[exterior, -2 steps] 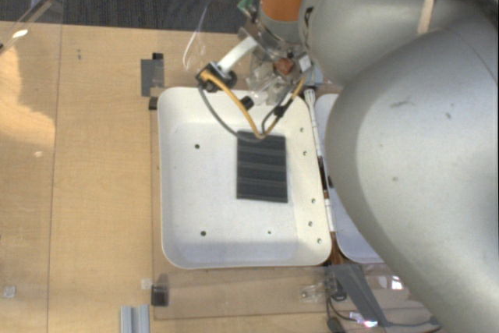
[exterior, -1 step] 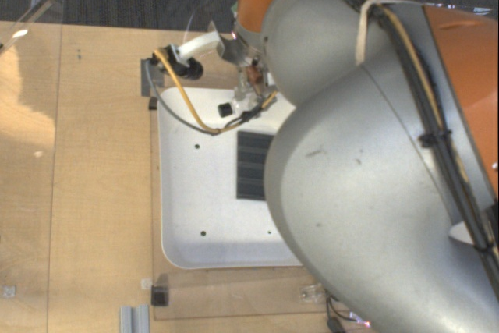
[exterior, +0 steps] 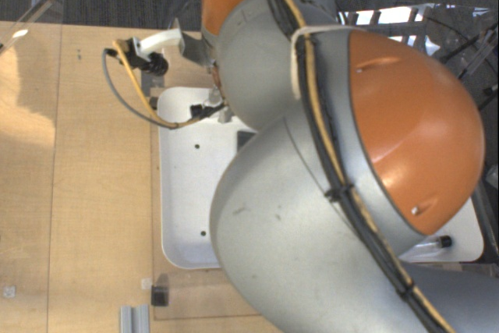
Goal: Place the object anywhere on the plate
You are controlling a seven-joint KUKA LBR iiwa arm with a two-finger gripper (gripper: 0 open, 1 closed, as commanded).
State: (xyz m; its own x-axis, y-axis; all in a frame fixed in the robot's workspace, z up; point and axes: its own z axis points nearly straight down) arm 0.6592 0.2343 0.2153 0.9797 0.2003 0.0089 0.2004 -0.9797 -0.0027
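The grey KUKA arm with orange joint caps [exterior: 343, 168] fills most of the camera view, blocking the claw, so its position and state cannot be determined. The pale wooden bench top [exterior: 78, 168] extends left of the arm. One shallow white plastic bin [exterior: 183, 191] lies partly beneath the arm. The object and plate cannot be located. A looping grey-and-yellow cable [exterior: 129, 93] hangs above the bin's upper-left corner.

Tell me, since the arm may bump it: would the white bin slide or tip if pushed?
Tipping seems unlikely: the white bin looks shallow and broad, lying flat on the wooden bench. It looks like moulded plastic, so it is probably light and apt to slide on the smooth wood. The small black block near its corner may stop it, though I cannot tell.
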